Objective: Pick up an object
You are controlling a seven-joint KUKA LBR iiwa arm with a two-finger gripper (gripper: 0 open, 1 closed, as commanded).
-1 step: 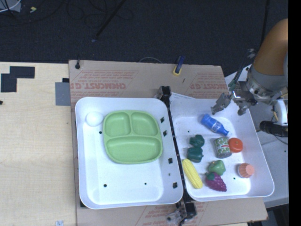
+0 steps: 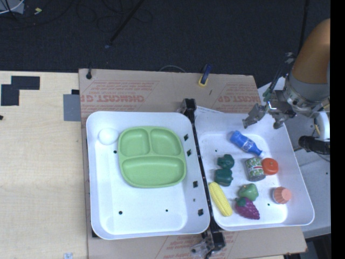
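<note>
The right bin (image 2: 294, 161) holds several toy foods: a blue bottle (image 2: 246, 142), two dark green peppers (image 2: 224, 168), a small can (image 2: 254, 168) touching a red-orange ball (image 2: 270, 166), a yellow corn cob (image 2: 220, 198), a light green pepper (image 2: 248, 190), purple grapes (image 2: 248, 209) and an orange cup (image 2: 280, 195). My gripper (image 2: 263, 122) hangs over the bin's far right corner, up and to the right of the blue bottle. Its two fingers are spread open with nothing between them.
The left bin (image 2: 102, 198) carries a green divided plate (image 2: 152, 156) and a white ball (image 2: 107, 136) in its far left corner. A black divider (image 2: 197, 161) runs between the bins. Cardboard (image 2: 140, 93) lies under both.
</note>
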